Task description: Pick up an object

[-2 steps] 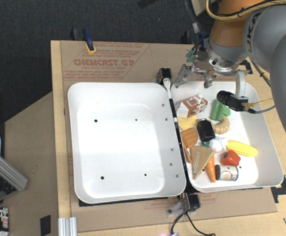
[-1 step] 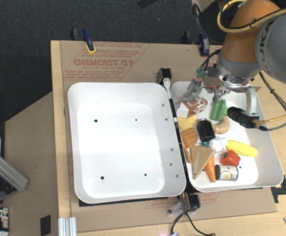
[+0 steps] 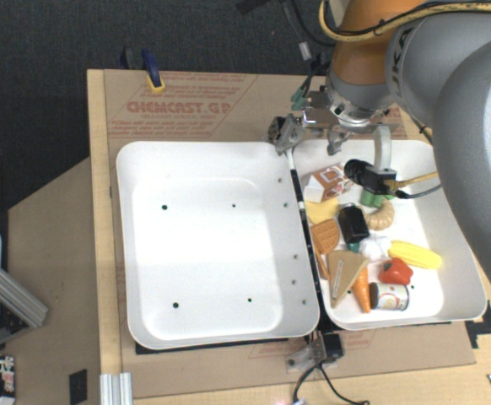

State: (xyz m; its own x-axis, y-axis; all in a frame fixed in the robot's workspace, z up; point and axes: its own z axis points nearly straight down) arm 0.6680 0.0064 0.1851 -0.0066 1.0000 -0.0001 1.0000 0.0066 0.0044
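Counted: one gripper (image 3: pixel 359 146), two white bins side by side, eleven loose objects told apart.

Gripper: hangs over the far end of the right bin (image 3: pixel 456 285), close beside the wall shared with the left bin (image 3: pixel 144 251). Open or closed: cannot tell. Nothing seen held.

Objects: all in the right bin, all on the near side of the gripper, heaped and mostly touching. One of each:
- brown-and-white packet (image 3: pixel 330 180), just beneath the gripper, lying tilted.
- flat yellow slab (image 3: pixel 316 210), next beyond the packet, against the shared wall.
- small green piece (image 3: pixel 372 199), beneath the gripper, to its arm side.
- beige ring (image 3: pixel 384 217), touching the green piece.
- black block (image 3: pixel 353 224), glossy; long axis pointing nearly straight away from the gripper.
- brown gridded square (image 3: pixel 324 236), beside the black block, toward the shared wall.
- yellow oblong (image 3: pixel 414 254), smooth; long axis lying across the bin, outer end dipping slightly away from the gripper.
- red piece (image 3: pixel 396 270), just past the yellow oblong.
- tan wedge (image 3: pixel 345 272), broad end toward the gripper, tip pointing away.
- orange stick (image 3: pixel 361 294), carrot-like; long axis away from the gripper, alongside the wedge.
- white cylinder (image 3: pixel 391 299), red mark on its side, farthest from the gripper, lying on its side.

Pale lump between black block and yellow oblong: too indistinct to name.

Left bin: well clear of the gripper; four dark dots on its floor.
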